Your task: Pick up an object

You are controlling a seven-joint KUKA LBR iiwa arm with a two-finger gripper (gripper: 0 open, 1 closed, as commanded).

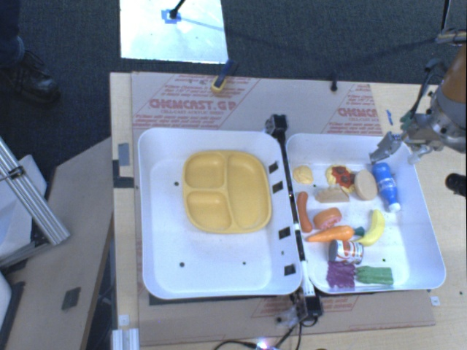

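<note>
Hovering above the far corner of the right bin (436,265) with the hand (400,152) spread and nothing between its fingers (so no grasp yet). Judging the approach as barely begun.

Taking the blue bottle (386,183) as the likeliest target: lies just below the hand, near the bin's right wall, touching or nearly touching a round tan piece (365,186) on its left. To do this well: line up across the bottle's narrow width, not along its length; come straight down; close around its middle, not on the white cap end; lift straight up before swinging away. Expect a smooth round body to roll or squirt out if pinched off-centre.

On room: tight on the left, where the tan piece and a red-and-yellow piece (340,175) crowd in; more open toward the right wall, though that sloped wall could catch the outer finger. Below, a banana (375,227) sits near, then a carrot (332,233) and a can (345,251) (best left undisturbed). Plenty of bare floor in the left bin (164,268) around the yellow tray (225,191), should a set-down spot be wanted.
</note>
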